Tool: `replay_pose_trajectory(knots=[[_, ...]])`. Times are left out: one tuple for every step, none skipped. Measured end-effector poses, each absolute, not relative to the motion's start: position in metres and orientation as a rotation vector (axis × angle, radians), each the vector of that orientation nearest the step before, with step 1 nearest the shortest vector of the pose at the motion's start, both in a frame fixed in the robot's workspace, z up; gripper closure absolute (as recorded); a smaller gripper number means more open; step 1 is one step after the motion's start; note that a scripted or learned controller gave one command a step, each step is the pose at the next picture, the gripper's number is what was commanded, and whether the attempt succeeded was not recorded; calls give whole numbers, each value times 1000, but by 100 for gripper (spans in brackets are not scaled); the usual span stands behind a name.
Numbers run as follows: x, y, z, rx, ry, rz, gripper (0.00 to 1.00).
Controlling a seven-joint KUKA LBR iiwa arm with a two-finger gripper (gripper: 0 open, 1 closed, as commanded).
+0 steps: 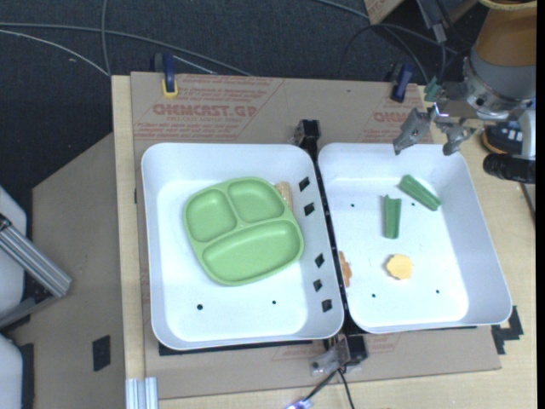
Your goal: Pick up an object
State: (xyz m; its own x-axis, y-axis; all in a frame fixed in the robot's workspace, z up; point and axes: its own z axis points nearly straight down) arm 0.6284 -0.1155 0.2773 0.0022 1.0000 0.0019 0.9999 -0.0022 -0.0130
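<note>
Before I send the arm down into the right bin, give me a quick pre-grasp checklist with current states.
1. Gripper open: ok, fingers spread with nothing between them.
2. Gripper above right bin: ok, at its far edge.
3. Nearest target, angled green piece, unobstructed: ok.
4. Upright green piece apart from it: ok, gap visible.
5. Yellow piece clear of the path: ok, lies nearer the front.
6. Gripper height over bin floor: cannot tell.

Grey arm [501, 66], orange band [511, 24]
</note>
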Motion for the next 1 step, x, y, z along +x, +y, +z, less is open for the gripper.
replay_pose_trajectory(knots=[[630, -115, 284, -2221, -2221, 0, 0]])
